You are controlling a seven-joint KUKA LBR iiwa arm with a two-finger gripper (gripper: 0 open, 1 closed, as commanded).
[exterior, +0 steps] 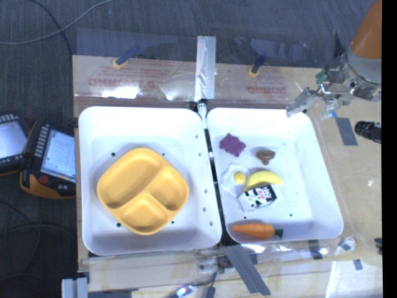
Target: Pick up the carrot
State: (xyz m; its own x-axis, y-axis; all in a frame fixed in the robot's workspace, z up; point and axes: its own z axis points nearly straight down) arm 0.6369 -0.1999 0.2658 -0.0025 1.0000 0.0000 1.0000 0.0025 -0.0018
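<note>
The carrot (253,230), orange with a dark green stub at its right end, lies flat along the near wall of the right bin (322,185). My gripper (305,103) hangs over the bin's far right corner, well away from the carrot and with nothing seen in it. The arm's orange band (371,23) shows at the top right.
A banana (263,179), a fried egg (236,177), a small black-and-white box (258,197), a purple grape bunch (232,144) and a brown mushroom (266,156) lie in the right bin's middle. A yellow divided tray (142,190) sits in the left bin (93,135). A handheld pendant (46,163) lies on the floor at left.
</note>
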